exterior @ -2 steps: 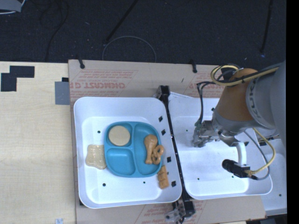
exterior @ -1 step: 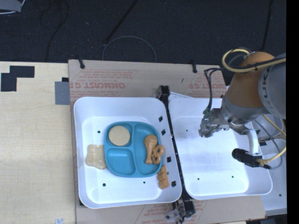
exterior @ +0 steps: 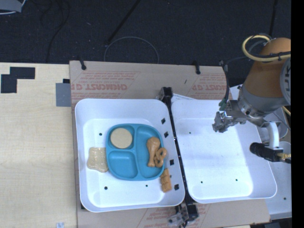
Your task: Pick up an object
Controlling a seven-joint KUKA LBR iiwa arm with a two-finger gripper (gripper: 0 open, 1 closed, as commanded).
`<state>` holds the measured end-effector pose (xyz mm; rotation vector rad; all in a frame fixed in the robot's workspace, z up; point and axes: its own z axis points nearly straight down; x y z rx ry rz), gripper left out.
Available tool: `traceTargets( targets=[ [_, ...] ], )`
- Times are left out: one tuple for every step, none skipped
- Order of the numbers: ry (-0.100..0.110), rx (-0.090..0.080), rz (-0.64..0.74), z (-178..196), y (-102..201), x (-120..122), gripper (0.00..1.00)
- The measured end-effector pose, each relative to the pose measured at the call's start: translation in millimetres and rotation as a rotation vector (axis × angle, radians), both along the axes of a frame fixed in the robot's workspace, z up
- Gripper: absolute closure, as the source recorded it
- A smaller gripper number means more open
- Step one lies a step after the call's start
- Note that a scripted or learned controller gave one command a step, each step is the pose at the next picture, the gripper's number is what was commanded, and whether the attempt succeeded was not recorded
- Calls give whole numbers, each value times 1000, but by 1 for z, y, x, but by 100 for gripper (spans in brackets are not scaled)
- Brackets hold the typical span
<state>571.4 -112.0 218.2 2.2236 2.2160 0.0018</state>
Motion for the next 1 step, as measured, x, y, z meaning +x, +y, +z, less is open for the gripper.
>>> traceTargets(
  targets=[
    [-1, 0, 4, 53, -1, 1, 100]
  ],
)
